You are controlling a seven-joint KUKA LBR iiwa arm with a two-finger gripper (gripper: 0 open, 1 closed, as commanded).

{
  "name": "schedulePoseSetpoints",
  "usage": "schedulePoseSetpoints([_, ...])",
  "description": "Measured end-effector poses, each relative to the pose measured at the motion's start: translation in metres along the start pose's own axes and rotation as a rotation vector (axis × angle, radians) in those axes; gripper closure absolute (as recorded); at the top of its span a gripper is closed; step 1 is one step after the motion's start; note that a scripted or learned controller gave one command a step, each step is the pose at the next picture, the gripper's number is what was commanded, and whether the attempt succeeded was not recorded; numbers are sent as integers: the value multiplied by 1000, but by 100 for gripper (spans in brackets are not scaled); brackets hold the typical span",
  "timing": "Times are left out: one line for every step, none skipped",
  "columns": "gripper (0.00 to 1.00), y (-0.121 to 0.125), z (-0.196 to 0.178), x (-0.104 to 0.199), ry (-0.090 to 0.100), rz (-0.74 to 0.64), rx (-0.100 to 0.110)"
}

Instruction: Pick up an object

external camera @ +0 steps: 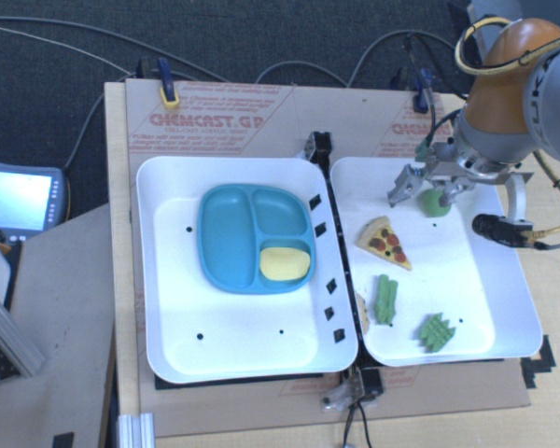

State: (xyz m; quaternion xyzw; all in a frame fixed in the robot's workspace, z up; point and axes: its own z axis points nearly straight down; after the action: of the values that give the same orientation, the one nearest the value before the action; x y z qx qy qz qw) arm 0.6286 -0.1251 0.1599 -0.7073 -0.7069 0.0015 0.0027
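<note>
Left bin [168,278]: blue plate [247,236], yellow piece [285,263]. Right bin [504,297]: pizza slice [385,242], two green toys lower down. Upper right: gripper [432,187] spread apart, straddling green ball [436,201]. Risk: ball is round and may squirt out as the gripper closes.

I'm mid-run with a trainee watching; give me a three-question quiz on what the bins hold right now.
1. True or false: the yellow item lies in the right bin.
2. Which item is nearest the end effector? A) pizza slice B) round green piece C) leafy green piece
3. Fill in: the blue tray has ___ compartments.

Key
1. False: it lies in the tray's lower-right compartment, in the left bin.
2. B: it sits right beside the end effector, at the right bin's top.
3. Three.
</note>
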Motion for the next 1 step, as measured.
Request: schedulePoseSetpoints([0,5,61,0,0,-1,-1])
